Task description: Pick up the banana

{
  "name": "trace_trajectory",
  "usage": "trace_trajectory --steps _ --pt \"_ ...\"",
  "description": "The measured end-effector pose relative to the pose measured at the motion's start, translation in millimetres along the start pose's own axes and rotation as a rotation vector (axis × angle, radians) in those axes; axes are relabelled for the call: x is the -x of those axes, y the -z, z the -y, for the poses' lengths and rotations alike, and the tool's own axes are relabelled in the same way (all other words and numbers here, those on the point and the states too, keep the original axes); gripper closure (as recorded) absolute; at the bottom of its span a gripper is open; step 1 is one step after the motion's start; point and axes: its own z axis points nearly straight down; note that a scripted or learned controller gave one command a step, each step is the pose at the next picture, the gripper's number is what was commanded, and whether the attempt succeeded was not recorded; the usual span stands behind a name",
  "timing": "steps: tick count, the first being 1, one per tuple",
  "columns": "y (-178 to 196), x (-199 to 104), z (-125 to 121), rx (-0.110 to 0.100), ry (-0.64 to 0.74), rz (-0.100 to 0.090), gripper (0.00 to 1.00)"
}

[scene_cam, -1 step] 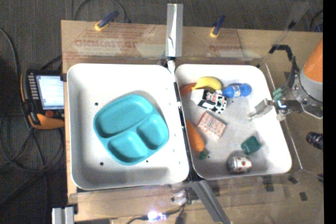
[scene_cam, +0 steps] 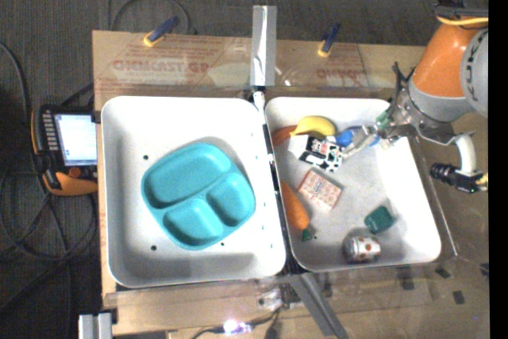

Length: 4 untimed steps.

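Note:
The yellow banana point(scene_cam: 315, 125) lies curved at the far left of the right bin point(scene_cam: 413, 171), close to the bin's back wall. My gripper point(scene_cam: 361, 140) hangs low over the bin's back middle, a short way right of the banana and apart from it. A small blue object point(scene_cam: 344, 137) sits between the gripper and the banana. Nothing of the banana is inside the gripper.
Around the banana are a black-and-white box point(scene_cam: 321, 152), a pinkish packet point(scene_cam: 320, 190), a carrot point(scene_cam: 295, 206), a green block point(scene_cam: 379, 219) and a can point(scene_cam: 362, 248). An orange piece point(scene_cam: 282, 133) lies by the divider. The left bin point(scene_cam: 115, 171) holds a teal divided plate point(scene_cam: 198, 193).

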Motion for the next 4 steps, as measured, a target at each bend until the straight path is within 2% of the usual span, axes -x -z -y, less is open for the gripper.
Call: trace_trajectory --steps 1,2,3,4 --pt "0 0 0 0.000 0.000 0.000 0.00" --pt "-19 -18 -68 0.011 0.220 0.009 0.00" --pt "-56 -20 -68 0.001 0.226 0.011 0.00" --pt "-58 -40 -71 -0.002 0.239 0.015 0.00"
